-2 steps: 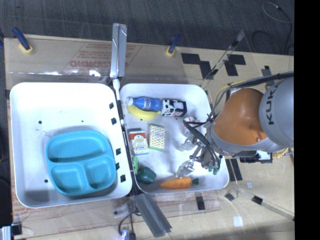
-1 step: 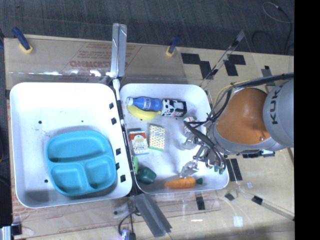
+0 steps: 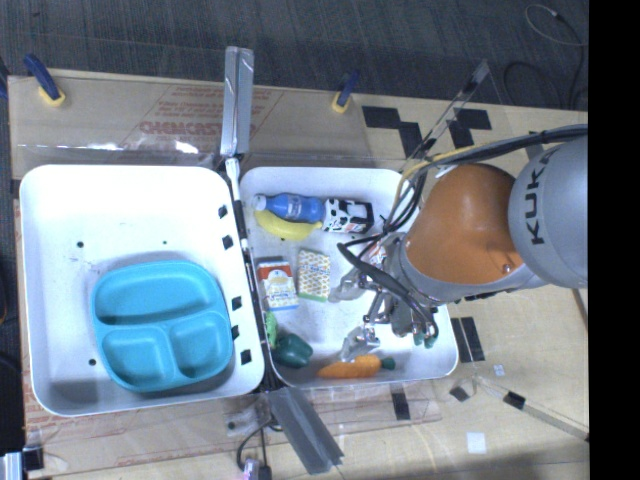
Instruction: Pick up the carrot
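Bench [image 3: 120, 103] topped with brown cardboard-coloured sheet, faint red print near the upper left. Two shallow white bins rest directly on it, side by side and touching along a central divider. Left bin [image 3: 50, 218] sits toward the left edge; right bin [image 3: 300, 176] lies just beside it, toward centre. Two blue clamps grip the bench's far edge: one at the left corner [image 3: 42, 80], one near the middle [image 3: 346, 91]. Black-and-white checker markings [image 3: 415, 128] lie flat on the surface beyond the right bin. Further small black marks [image 3: 468, 340] to that bin's lower right.
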You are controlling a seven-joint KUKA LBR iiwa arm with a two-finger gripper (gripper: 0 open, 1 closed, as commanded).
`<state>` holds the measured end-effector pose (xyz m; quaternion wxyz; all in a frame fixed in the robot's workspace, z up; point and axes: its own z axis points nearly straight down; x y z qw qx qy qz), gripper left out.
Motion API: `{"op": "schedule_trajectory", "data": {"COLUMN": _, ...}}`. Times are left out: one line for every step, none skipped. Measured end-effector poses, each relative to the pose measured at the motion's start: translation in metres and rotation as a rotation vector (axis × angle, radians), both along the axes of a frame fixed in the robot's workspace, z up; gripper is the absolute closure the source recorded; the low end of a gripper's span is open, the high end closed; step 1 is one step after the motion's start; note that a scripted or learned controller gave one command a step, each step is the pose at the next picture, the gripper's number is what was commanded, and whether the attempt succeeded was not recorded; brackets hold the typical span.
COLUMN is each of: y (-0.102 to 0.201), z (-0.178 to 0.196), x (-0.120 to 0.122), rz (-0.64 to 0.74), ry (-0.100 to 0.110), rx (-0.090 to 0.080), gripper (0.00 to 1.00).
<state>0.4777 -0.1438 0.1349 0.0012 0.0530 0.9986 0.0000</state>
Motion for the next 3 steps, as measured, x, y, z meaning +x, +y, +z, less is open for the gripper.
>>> {"op": "schedule_trajectory", "data": {"y": -0.057, "z": -0.023, "x": 0.004, "rz": 0.116, "ry": -0.013, "rx": -0.003, "gripper": 0.00}}
{"op": "schedule_trajectory", "data": {"y": -0.062, "z": 0.006, "x": 0.002, "rz": 0.321, "ry": -0.001, "rx": -0.002, "gripper": 0.00}}
{"op": "schedule_trajectory", "data": {"y": -0.067, "z": -0.034, "x": 0.016, "rz": 0.353, "ry": -0.024, "rx": -0.012, "gripper": 0.00}}
